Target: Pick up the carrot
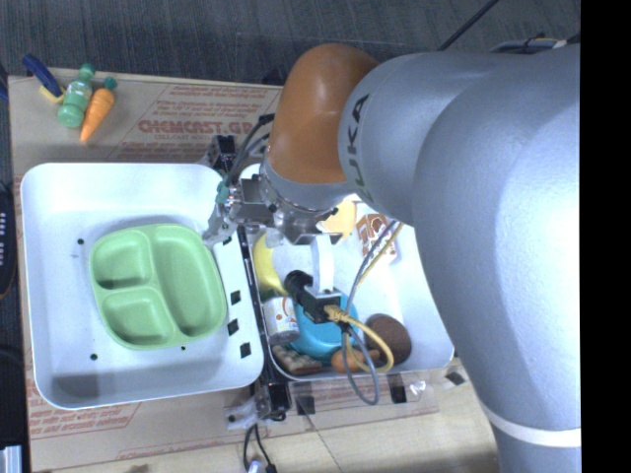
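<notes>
carrot [97, 114]: you will find it outside both bins, on the printed cardboard sheet [187, 126], at about 10 o'clock in the view, just past the far corner of the left bin [49, 225]. its long axis runs roughly 1 o'clock to 7 o'clock. the green leafy end is at the 1 o'clock end and the orange tip points to 7 o'clock, toward the left bin's rim but not reaching it.

note the neighbours: a green toy bottle [74, 101] lies just beside the carrot on its 9 o'clock side, nearly parallel to it and seemingly touching. a blue and yellow thing [41, 75] sits at 10 o'clock of the bottle; i cannot tell what it is.

gripper [279, 227]: it is well apart from the carrot, over the divide between the bins at the near-left part of the right bin [422, 299]. the arm [473, 166] and its orange band [315, 106] cover it from above, so you cannot tell from this view whether it is open, closed or gripping anything.

left bin holds a green divided plate [158, 284], lying flat.

right bin, what shows past the arm: a banana [264, 264] along its 9 o'clock wall, a blue thing [317, 340] at 6 o'clock of the gripper, and a brown round thing [391, 333] at 3 o'clock of the blue one.
</notes>
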You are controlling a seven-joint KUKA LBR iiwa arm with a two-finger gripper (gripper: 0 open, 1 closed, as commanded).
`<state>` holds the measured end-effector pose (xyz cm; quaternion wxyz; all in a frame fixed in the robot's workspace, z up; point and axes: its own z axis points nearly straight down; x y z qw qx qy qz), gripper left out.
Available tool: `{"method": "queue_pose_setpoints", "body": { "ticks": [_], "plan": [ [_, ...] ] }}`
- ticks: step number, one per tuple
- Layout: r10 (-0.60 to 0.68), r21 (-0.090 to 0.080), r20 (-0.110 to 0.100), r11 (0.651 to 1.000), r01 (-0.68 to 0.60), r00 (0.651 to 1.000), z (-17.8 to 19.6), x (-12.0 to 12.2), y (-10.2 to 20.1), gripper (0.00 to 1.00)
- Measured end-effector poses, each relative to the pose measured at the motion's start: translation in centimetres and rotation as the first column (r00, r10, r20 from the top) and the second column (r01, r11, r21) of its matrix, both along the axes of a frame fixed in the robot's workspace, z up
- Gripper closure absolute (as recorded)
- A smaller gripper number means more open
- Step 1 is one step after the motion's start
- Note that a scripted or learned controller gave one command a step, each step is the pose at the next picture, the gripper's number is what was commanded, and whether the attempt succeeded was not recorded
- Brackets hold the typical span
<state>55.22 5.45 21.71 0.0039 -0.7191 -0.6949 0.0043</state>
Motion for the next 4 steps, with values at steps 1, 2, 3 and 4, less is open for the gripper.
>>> {"method": "queue_pose_setpoints", "body": {
  "ticks": [1,2,3,4],
  "plan": [
    [-0.378,0.000,0.010,0.926,0.378,0.926,11.4,-2.6,-5.6,0.00],
    [-0.467,-0.008,-0.005,0.884,0.467,0.884,-0.9,-1.3,-1.9,0.00],
    [-0.460,-0.006,-0.006,0.888,0.460,0.888,0.4,-1.1,-1.9,1.00],
    [-0.596,-0.002,0.006,0.803,0.596,0.803,8.7,-6.4,-3.6,1.00]
  ]
}}
